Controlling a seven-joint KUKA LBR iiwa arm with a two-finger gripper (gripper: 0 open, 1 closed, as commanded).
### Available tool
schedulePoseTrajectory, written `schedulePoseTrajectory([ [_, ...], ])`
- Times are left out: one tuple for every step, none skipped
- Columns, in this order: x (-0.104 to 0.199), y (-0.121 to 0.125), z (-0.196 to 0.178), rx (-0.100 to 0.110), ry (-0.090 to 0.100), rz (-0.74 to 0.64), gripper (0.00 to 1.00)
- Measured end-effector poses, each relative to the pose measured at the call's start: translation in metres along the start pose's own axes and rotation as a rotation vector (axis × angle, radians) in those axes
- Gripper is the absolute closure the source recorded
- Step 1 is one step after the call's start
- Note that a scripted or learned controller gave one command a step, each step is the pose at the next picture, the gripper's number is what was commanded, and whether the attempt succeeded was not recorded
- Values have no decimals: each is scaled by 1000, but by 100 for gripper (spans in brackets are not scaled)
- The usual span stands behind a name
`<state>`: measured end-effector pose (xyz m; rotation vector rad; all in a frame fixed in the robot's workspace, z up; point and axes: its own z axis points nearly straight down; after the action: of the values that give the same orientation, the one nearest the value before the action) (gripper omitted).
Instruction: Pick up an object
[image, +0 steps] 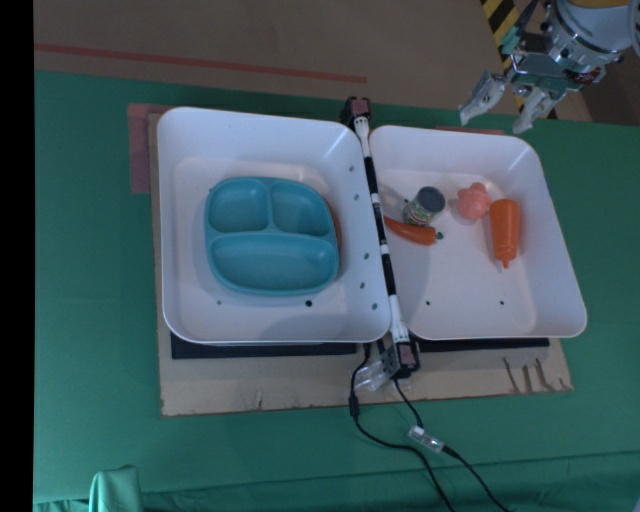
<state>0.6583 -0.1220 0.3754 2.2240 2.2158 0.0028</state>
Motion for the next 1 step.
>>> schedulePoseTrajectory([
  [15, 12, 143, -1, -1, -1, 0],
])
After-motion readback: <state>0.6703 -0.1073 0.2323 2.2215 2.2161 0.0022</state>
